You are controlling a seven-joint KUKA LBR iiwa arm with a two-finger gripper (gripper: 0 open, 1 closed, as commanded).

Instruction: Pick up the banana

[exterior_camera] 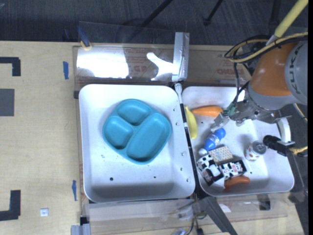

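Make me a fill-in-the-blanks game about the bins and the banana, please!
1. The banana lies in the ____ bin, against its left wall.
2. The divided plate in the left bin is coloured ____.
3. The carrot beside the banana is coloured ____.
4. The gripper hovers over the ____ bin.

Missing words: right; blue; orange; right

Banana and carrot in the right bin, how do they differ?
The banana is yellow; the carrot is orange. The banana lies along the bin's left wall, running toward and away from the camera; the carrot lies crosswise near the far wall, nearer the gripper. Both are long, slim and lying flat in the right bin.
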